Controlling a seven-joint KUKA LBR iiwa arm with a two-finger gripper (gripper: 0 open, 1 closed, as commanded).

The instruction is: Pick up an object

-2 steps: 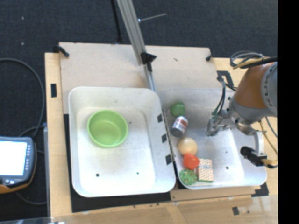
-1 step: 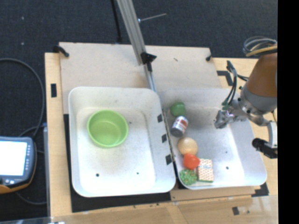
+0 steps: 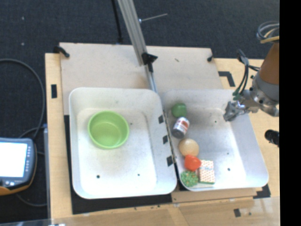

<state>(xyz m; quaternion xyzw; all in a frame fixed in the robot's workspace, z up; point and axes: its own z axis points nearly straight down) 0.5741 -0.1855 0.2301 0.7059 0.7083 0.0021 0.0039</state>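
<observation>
In the right bin (image 3: pixel 240 149), along its left wall, lie several small items: a green ball (image 3: pixel 178 109), a small can (image 3: pixel 180 126), a pale yellow ball (image 3: pixel 188 147), an orange-red piece (image 3: pixel 192 163), a green leafy piece (image 3: pixel 189 178) and a patterned pink block (image 3: pixel 207 171). My gripper (image 3: pixel 231 111) hangs over the right bin's upper right part, well to the right of these items. Nothing shows between its fingers.
The left bin (image 3: pixel 94 173) holds a light green bowl (image 3: pixel 108 129). A slanted metal pole (image 3: pixel 134 29) rises from between the bins at the back. A screen device (image 3: pixel 16 161) lies at the far left, off the bench.
</observation>
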